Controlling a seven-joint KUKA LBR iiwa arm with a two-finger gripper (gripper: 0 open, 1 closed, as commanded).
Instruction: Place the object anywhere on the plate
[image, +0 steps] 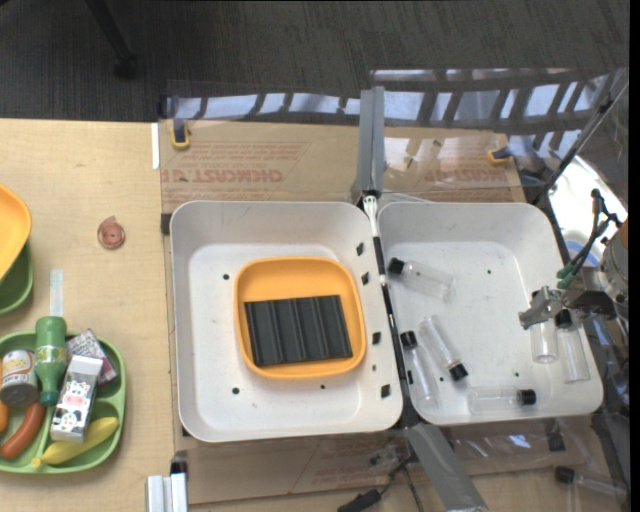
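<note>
Camera view: the left bin (190, 330) holds an orange plate (299, 275) with a dark ribbed insert. The right bin (470, 225) holds several clear vials with black caps: one (416, 277) at upper left, one (441, 349) near the middle, one (500, 401) along the front wall, another (411, 368) against the left wall. The gripper (548, 312) sits low at the right bin's right side, close above two more vials (560, 350). Whether the fingers are open or closed cannot be told. No vial rests on the plate. On the desk (80, 170), left, stands a green tray (100, 440) of toy food.
</note>
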